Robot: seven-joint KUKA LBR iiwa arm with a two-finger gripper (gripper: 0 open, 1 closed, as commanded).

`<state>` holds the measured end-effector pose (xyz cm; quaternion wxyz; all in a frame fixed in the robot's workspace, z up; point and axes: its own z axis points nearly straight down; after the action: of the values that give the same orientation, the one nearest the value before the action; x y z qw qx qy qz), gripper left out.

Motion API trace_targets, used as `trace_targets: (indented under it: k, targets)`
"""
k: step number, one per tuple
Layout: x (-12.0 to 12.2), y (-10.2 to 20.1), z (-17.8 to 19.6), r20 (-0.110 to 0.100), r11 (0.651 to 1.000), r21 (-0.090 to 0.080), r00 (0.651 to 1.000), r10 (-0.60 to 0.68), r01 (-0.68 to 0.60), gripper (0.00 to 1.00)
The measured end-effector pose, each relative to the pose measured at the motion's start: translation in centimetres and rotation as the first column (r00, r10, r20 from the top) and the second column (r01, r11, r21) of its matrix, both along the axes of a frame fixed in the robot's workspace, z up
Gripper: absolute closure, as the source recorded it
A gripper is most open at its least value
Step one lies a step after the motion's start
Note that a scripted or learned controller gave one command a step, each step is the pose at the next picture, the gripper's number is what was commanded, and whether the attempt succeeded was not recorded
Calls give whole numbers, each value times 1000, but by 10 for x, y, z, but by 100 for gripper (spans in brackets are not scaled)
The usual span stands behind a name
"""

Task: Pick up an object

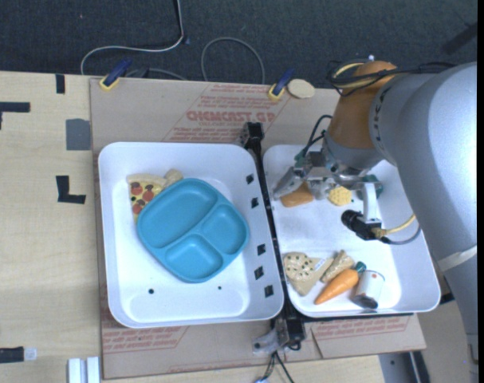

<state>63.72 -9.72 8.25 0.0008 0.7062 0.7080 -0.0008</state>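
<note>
While reaching in from the right, arm (433, 134) low over the right bin (409, 294), orange band above the wrist. Gripper (304, 183) down at the bin's upper left, near the divider. Orange-brown food piece (297, 199) directly under the fingertips (285, 184), apparently touching. Fingers look spread a little, tips either side of the piece's top edge; grip on it not confirmed, cannot tell if clamped. Yellow round item (340, 195) just beside, right of the piece, under the wrist. Toy carrot (336, 287), cracker wedge (300, 266) and a small grey-red object (367, 287) well apart at the bin's lower edge. Left bin (118, 238): blue divided plate (193, 228), pizza slice toy (144, 190) partly under its upper-left rim.
</note>
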Motion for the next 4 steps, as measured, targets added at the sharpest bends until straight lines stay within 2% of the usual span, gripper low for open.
trace_targets:
  k: [1, 2, 3, 4]
  targets:
    - [31, 0, 3, -5, 1000, -1, 1000, 0, 0, 0]
    - [32, 0, 14, 4, 1000, -2, 1000, -1, 1, 100]
    - [32, 0, 13, 3, 1000, -3, 1000, -1, 1, 0]
    - [-3, -4, 4, 6, 1000, 1, 1000, -3, 3, 0]
